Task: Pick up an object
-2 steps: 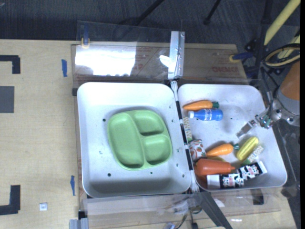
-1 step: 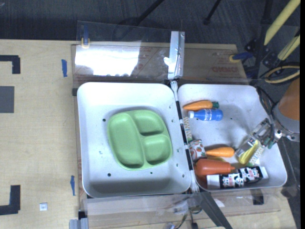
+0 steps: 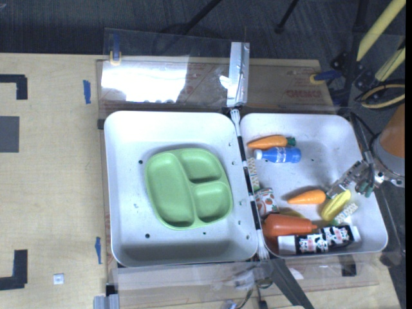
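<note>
Yellow curved banana (image 3: 338, 204), right bin

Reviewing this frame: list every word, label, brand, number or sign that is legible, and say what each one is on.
None can be read.
Red lettering on the brown board behind the right bin: blurred.
Label on the blue bottle: too small.
Black-and-white pattern on the bottle at the bin's front: no letters resolve.
Small printed packet by the divider: blurred.
</note>
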Robot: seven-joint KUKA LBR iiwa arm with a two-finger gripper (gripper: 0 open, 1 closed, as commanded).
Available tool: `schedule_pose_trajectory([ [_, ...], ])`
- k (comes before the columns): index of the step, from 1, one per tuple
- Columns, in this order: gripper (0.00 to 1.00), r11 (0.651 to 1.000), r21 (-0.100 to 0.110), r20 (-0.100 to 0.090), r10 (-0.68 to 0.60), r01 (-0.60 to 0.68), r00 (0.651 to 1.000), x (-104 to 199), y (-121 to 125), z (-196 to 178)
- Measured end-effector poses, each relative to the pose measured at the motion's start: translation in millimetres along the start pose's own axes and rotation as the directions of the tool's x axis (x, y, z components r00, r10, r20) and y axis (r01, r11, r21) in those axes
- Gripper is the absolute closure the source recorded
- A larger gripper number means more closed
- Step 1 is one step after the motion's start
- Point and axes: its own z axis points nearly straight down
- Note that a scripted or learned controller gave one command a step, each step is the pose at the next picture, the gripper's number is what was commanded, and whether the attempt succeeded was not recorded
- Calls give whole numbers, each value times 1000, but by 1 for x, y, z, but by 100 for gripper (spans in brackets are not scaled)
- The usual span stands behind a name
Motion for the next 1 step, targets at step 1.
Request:
schedule_pose_trajectory([
  [1, 100, 994, 18, -14, 104, -104, 994, 37, 39, -112],
])
